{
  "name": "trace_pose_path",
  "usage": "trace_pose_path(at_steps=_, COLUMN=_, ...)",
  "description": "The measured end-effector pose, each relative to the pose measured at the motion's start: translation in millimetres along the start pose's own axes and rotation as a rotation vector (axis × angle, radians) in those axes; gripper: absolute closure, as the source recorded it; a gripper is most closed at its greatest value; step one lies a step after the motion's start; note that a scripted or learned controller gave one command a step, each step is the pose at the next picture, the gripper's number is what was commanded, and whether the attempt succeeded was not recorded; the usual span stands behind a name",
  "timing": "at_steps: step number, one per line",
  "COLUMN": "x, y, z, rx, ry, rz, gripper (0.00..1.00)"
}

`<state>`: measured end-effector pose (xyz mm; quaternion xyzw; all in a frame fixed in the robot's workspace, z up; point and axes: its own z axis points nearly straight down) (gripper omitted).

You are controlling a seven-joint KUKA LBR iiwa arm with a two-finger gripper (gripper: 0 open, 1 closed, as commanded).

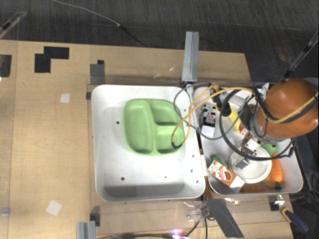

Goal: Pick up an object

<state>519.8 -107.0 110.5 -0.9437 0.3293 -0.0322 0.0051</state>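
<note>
**Arm lowered into the crowded right bin: risks to the pick**

From my remote station I see the grey arm with its orange band [291, 108] reaching down into the right shallow white bin [294, 183], its wrist wrapped in black and yellow cables [227, 126]. The gripper [247, 153] sits low over a round white dish [254, 169]; whether it is released, clenched or grasping anything I cannot tell, since the wrist hides it. Candidate objects lie close together here: a small printed carton [223, 172] at the near left of this bin, an orange carrot-shaped toy [275, 176] at the near right touching the dish, and a green item [269, 147] beside the arm. The left shallow white bin [107, 133] holds a green compartmented plastic tray [149, 126].

I judge three hazards. The dish's smooth curved rim may slip from a pinch. Crowded neighbours may be nudged or caught together. The loose cable loops, overhanging the wall between the bins, may snag on lifting.
</note>
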Motion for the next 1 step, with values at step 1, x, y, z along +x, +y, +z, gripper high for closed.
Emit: trace_pose_path(at_steps=1, x=11.2, y=9.9, z=0.7, rx=0.003, ry=-0.011, rz=0.029, gripper=0.0)
